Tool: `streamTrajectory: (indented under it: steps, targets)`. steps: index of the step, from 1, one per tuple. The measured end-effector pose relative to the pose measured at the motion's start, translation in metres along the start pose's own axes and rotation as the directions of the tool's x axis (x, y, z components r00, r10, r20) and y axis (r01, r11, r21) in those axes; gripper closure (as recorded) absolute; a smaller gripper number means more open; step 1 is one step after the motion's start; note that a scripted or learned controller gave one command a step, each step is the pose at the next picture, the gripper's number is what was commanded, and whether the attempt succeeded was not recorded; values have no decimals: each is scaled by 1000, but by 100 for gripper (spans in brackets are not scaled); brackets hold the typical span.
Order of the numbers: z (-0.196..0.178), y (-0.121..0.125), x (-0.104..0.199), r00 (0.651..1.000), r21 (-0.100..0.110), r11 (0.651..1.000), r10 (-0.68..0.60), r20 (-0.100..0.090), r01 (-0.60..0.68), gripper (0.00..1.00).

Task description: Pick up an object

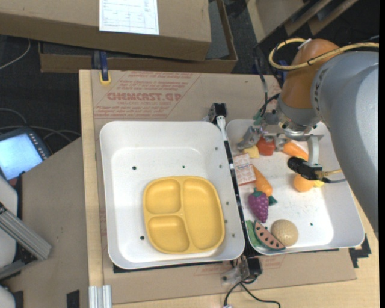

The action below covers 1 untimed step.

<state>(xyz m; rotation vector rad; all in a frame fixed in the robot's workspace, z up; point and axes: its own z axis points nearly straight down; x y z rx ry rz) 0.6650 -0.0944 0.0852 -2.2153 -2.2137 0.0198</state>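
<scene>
Across the cardboard sheet [150, 96] lining the table, at upper centre of the frame, red print reads "CHEMCAST GP", with finer lines too small to read. Above it a brown box [108, 24] carries a white printed form [129, 15], also illegible. Left bin [120, 144], smooth white plastic with rounded corners, holds a yellow tray [183, 213] with three compartments. Right bin [331, 222] holds the toy food: a small card [243, 169] with red print by its left wall, a carrot [263, 180], a knobbly purple grape bunch [259, 204], a watermelon slice [266, 236] at the lower edge, a round tan bun [284, 231] just beside it, an orange ball [304, 183], a red piece [266, 146] and an orange wedge [295, 149]. Hand [283, 135] sits low over the bin's upper end, close to the red piece and wedge; whether it is clenched or released, I cannot tell.
</scene>
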Motion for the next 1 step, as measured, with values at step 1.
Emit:
streamTrajectory:
  steps: [1]
  targets:
    - [-11, -1, 0, 1000, -3, 1000, 1, 1, -1, 100]
